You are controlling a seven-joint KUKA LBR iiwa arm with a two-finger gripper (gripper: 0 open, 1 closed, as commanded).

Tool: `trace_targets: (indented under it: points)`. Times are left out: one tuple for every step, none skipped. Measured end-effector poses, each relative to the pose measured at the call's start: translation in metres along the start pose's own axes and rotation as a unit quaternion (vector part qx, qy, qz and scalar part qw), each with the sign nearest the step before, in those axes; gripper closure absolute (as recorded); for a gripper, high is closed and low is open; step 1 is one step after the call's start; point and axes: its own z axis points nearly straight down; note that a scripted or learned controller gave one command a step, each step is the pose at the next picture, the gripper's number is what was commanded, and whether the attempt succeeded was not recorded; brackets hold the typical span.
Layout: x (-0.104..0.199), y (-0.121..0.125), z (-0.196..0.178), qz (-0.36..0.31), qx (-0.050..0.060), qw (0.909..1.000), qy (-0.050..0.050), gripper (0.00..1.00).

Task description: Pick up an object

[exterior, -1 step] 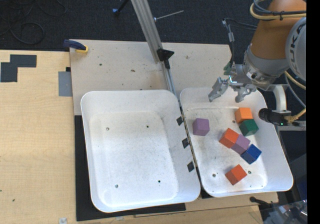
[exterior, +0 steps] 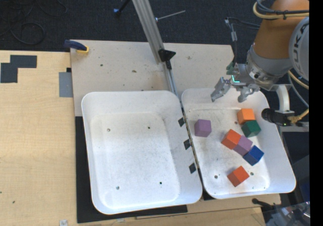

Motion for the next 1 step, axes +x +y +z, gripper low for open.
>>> trace_targets:
  points:
    - [0.0056,-0.0105,0.0525,0.0,0.003,1.0,0.0,0.0]
